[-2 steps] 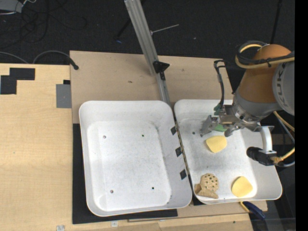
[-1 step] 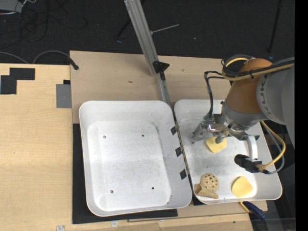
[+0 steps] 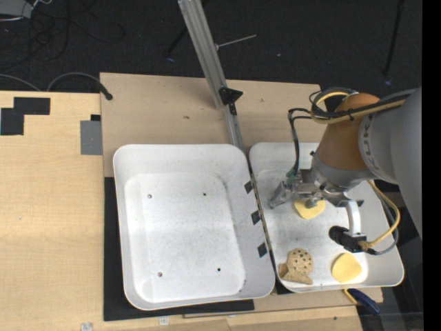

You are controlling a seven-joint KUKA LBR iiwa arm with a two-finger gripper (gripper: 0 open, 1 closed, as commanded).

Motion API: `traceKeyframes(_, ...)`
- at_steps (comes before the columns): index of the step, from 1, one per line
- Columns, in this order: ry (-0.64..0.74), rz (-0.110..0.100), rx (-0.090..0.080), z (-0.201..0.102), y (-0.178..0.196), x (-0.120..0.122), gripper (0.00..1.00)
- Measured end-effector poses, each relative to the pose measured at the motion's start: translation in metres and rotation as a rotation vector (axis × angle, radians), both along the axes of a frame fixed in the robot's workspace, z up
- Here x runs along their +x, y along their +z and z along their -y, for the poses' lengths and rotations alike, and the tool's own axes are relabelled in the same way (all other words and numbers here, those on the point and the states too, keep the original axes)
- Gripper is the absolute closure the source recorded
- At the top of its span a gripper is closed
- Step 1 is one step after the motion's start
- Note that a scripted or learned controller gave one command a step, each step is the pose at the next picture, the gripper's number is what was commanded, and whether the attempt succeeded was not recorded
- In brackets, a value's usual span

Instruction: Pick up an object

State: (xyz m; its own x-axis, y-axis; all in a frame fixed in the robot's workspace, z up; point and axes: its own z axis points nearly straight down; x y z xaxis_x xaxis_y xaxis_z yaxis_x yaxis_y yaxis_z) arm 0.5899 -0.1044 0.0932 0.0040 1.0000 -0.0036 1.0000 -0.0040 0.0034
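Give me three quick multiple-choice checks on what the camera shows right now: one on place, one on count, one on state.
1. Where is the gripper?
A. Over the left bin
B. Low in the right bin, by a pale yellow piece
C. Over the bare bench

2. How many loose objects lie in the right bin?
A. One
B. Three
C. Six

3. What state is the tan cookie-like piece in?
A. Lying on the bin floor, clear of the arm
B. Lifted in the air
C. Lying in the left bin

Answers:
1. B, the wrist sits over the right bin with the pale yellow piece just under it.
2. B, two yellow pieces, including the yellow disc, plus the tan one.
3. A, it rests near the bin's front edge, apart from the arm.
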Motion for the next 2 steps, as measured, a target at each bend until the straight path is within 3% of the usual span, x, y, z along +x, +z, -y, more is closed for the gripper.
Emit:
traceKeyframes(1, -0.007, 0.003, 0.000, 0.002, 0.012, 0.001, 1.00)
traceKeyframes(2, 0.001, -0.001, 0.003, 0.002, 0.075, 0.001, 1.00)
